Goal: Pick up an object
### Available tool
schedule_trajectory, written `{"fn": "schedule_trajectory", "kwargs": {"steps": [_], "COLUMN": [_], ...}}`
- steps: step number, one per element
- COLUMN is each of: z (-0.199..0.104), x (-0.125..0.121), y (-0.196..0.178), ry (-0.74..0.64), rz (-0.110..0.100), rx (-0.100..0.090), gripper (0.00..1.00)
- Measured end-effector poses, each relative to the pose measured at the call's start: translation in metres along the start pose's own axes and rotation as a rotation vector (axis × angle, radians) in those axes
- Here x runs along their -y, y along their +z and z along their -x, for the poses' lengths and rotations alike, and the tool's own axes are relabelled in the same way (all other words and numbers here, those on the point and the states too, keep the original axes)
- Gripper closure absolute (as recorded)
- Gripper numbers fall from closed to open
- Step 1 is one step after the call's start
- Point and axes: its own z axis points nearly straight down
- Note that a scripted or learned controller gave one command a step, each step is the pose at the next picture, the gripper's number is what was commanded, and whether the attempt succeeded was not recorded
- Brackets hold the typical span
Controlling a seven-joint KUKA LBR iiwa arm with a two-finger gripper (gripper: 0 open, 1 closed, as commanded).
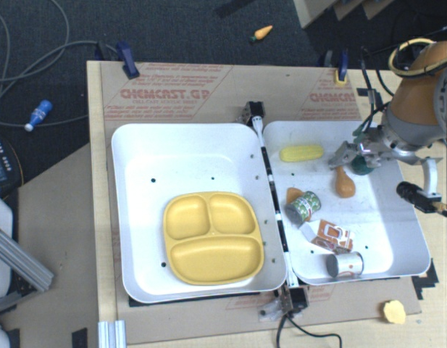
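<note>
My gripper (356, 158) hangs low over the upper part of the right bin (397, 230), reaching in from the right. A small dark green round shape (363, 167) sits right at its tip; I cannot tell whether it is an object or part of the gripper. Just below the gripper lies a brown pear-shaped object (344, 183). To its left lies a yellow oblong item (301, 153). Further down are a green can (306, 207) with an orange piece (293, 194) beside it, a red and white packet (333, 235) and a grey cup (345, 264) on its side.
The left bin (136, 158) holds a yellow divided plate (212, 236). A black divider (270, 187) runs between the bins. A yellow lump (394, 311) lies on the bench at the front right. Cables and a blue bottle (39, 113) lie on the floor at left.
</note>
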Motion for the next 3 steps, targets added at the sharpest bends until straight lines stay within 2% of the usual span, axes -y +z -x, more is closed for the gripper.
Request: {"fn": "schedule_trajectory", "kwargs": {"steps": [1, 2, 3], "z": [-0.013, -0.012, -0.090], "x": [0.023, 0.022, 0.017], "y": [0.028, 0.017, 0.028], "ry": [0.004, 0.004, -0.003], "rz": [-0.026, -0.023, -0.026], "rx": [-0.009, -0.008, -0.013], "gripper": [0.00, 1.00, 1.00]}}
